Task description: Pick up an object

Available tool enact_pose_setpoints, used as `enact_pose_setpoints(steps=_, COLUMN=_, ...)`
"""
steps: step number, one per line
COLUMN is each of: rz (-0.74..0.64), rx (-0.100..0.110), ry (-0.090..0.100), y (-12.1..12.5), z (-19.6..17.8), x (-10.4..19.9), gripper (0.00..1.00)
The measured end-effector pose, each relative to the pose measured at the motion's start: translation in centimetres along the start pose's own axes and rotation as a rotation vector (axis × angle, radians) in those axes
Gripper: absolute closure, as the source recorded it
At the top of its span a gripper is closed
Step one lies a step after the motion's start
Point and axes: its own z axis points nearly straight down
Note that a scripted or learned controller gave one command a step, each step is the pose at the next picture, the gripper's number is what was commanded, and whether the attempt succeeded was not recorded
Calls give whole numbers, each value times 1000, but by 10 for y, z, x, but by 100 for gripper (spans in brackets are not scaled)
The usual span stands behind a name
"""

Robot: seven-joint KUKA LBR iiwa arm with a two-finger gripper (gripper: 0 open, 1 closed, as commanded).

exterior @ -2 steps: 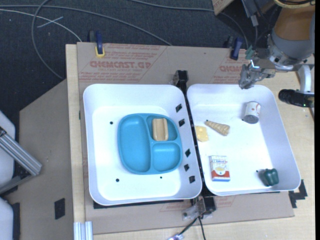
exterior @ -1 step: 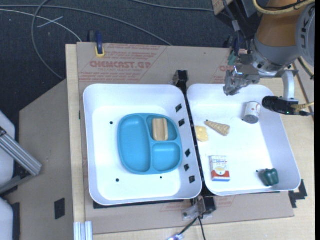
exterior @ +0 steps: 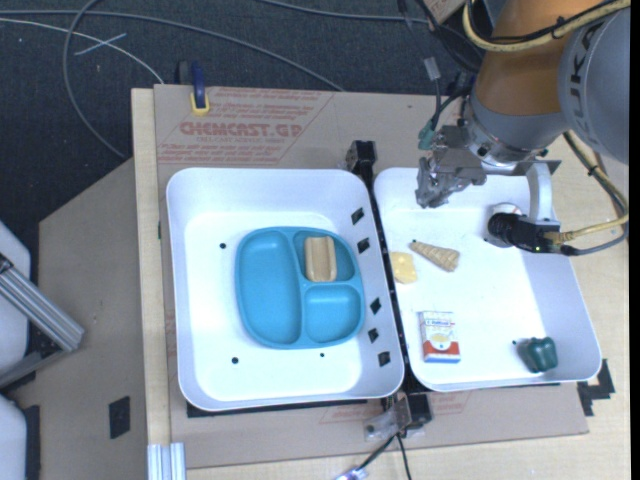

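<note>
Claw [exterior: 432, 194] hangs above the right bin [exterior: 560, 268], grip state indeterminate; no object lifted.
Pick remains outstanding. Largest to smallest: blue tray [exterior: 265, 288] far left of the claw; carton [exterior: 439, 335] below it; cone [exterior: 437, 255] just beneath; green pepper [exterior: 539, 353] lower right.

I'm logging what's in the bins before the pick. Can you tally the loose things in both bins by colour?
Blue: 1, divided plate
Tan: 2, bread piece, cone
Pale yellow: 1, small lump
White and red: 1, small carton
Green: 1, pepper
Total: 6
</note>
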Motion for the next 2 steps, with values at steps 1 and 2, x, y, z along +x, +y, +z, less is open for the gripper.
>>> enact_pose_setpoints(steps=1, rz=0, rx=0, ry=0, y=-7, z=9, x=44, gripper=100)
enact_pose_setpoints(steps=2, rz=1, rx=1, ry=-1, y=-32, z=15, x=89, gripper=100)
